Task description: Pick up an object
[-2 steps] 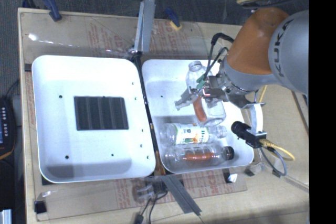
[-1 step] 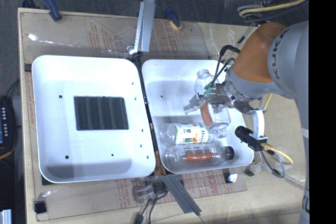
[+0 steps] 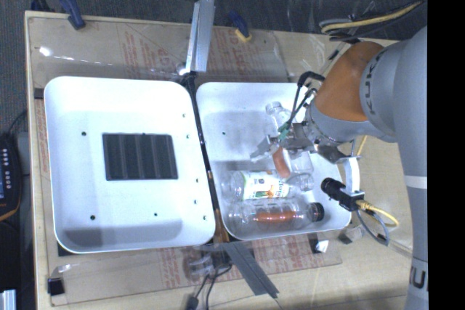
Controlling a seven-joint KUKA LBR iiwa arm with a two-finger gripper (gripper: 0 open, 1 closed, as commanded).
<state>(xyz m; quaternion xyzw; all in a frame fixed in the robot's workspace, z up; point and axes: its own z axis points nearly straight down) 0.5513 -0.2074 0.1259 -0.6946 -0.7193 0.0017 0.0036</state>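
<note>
Down in the right bin (image 3: 218, 109), tool (image 3: 285, 149) low among clear plastic bottles, arm entering from three o'clock. Cannot tell how the tool is set or whether anything sits in its grip; clutter and glare hide that part.

Candidates for the pick, all in the right bin: a small clear bottle (image 3: 276, 112) at twelve o'clock of the tool, just beside it; an orange-tinted piece (image 3: 280, 162) right under the tool, touching or nearly so; a bottle with a green and white label (image 3: 261, 187) at six o'clock, lying on its side; a long clear bottle with a dark cap (image 3: 280, 215) further toward six, along the bin's near wall. Left bin (image 3: 65, 120) at nine o'clock, holding just a dark ribbed panel (image 3: 140, 156), well apart from the action.

For a clean grasp, probably best to:
- Settle on one item only, likely the orange-tinted piece, closest to the tool.
- Straddle its narrow width, not its length.
- Descend straight, avoiding a nudge to the small clear bottle beside it.
- Close gently; thin clear plastic likely to squash or squirt sideways.
- Lift slowly and vertically, checking that the item rises with the tool.

Main risks, by judgement: pinching two bottles together, or sliding off a rounded slick wall.
</note>
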